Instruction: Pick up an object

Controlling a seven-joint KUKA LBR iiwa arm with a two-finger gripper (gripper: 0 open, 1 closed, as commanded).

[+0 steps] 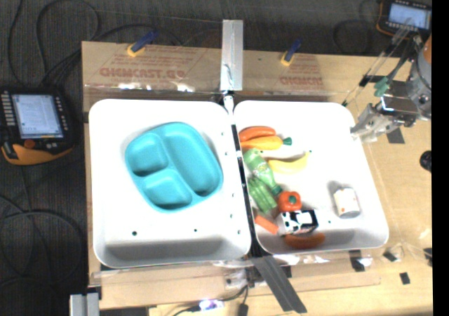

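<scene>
From where I stand the tool [366, 127] hangs over the table [400, 188] just off the right bin [365, 167] at its two o'clock corner, clear of everything in it. Whether it is wide or narrow I cannot tell; it is too small and blurred against the arm.

Any of the toys would do, and they lie in the right bin. Most of them crowd along its nine o'clock wall, touching or overlapping. That pile is the likely trouble: a descent into it could catch two things at once, wedge a finger against the divider, or nudge a round piece aside so the tool closes on air. The white cylinder [346, 201] at four o'clock lies alone on its side, so it may roll away under a push. The banana [289, 163] near the middle has more room around it.

Counting:
- two bins; the left bin [105, 188] carries one blue divided tray [173, 165].
- one orange carrot [257, 133] at eleven o'clock, with one yellow-orange piece [268, 142] touching it.
- one banana.
- one green bottle-like thing [259, 180].
- one red pepper-like piece [289, 201].
- one black-and-white toy [298, 220] at six o'clock, with one reddish piece [303, 239] beside it.
- one white cylinder.
</scene>
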